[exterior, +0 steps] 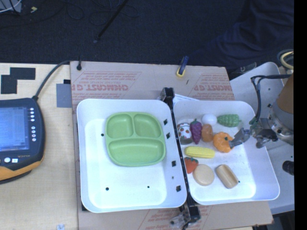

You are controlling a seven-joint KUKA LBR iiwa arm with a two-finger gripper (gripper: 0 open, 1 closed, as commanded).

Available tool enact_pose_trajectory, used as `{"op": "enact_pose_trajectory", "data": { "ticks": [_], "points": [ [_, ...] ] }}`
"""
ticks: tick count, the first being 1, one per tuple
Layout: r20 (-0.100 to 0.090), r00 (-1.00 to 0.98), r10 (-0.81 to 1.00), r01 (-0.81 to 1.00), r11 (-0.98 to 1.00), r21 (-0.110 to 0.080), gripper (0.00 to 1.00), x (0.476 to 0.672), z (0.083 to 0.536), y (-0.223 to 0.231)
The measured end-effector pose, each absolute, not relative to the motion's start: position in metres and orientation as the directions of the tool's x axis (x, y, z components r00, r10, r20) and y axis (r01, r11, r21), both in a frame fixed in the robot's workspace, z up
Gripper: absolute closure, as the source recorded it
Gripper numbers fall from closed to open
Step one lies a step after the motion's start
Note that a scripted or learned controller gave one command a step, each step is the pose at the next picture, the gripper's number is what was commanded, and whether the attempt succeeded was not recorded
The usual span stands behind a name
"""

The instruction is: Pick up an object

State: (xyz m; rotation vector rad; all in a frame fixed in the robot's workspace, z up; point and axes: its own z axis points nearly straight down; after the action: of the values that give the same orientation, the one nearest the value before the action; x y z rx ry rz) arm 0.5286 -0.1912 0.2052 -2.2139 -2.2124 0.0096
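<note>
The right bin (264, 186) holds several toy foods: a green bumpy vegetable (229, 120), a white ball (209, 119), purple grapes (195, 130), an orange fruit (221, 142), a yellow corn cob (199, 152), a red strawberry (191, 164), a beige round piece (204, 175) and a tan bread roll (227, 176). My gripper (250, 139) hangs over the bin's right side, just right of the orange fruit. Its fingers stand apart, open, with only white bin floor between them. The left fingertip (238, 138) is close to the orange fruit; whether it touches is unclear.
A green divided plate (134, 139) lies in the left bin (91, 176). A black divider (176, 152) runs between the bins. A teach pendant (17, 135) rests on the bench at far left. The arm's cables (259, 95) loop above the right bin's far corner.
</note>
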Motion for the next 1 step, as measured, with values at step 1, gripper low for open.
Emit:
{"op": "enact_pose_trajectory", "data": {
  "ticks": [1],
  "points": [
    [0.002, 0.0, 1.0, 1.0, 0.0, -0.005, 0.0, 0.5305, 0.2091, -0.1915]
  ]
}}
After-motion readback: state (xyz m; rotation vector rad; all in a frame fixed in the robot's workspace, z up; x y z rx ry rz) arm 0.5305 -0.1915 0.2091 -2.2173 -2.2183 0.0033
